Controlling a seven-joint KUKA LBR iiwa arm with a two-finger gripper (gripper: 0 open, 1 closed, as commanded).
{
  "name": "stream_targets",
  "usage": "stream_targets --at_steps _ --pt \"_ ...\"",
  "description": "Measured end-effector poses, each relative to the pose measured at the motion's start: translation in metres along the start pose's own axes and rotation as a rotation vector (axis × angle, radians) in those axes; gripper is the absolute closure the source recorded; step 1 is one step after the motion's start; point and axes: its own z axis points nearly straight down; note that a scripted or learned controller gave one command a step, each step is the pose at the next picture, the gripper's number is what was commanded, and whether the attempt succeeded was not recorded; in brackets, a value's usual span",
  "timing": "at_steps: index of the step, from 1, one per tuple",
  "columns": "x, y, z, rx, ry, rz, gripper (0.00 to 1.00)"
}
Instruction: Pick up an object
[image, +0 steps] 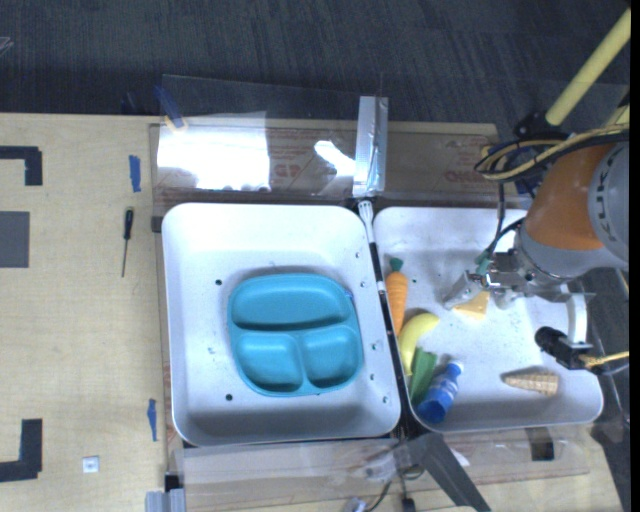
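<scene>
Reaching stage: gripper (478, 285) low at right bin (560, 405) centre, finger state unclear, beside cheese (474, 305); next, close and lift.

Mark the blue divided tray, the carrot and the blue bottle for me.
blue divided tray (292, 300): camera view, on its long upper compartment.
carrot (397, 298): camera view, middle of its orange body.
blue bottle (440, 393): camera view, on its body below the cap.

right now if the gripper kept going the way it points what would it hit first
Most likely the pale yellow wedge in the right bin. The gripper points down and left and sits right above it; depth is unclear, so it may already touch.
</scene>
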Motion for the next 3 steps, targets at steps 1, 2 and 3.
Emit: stream_targets --at_steps 1,2,3 --pt "0.000 0.002 -0.012 -0.006 -0.001 0.001 1.00" --pt "0.059 -0.010 -0.154 -0.005 0.000 0.213 1.00" --pt "0.060 -0.022 -0.193 -0.001 -0.002 -0.049 1.00"
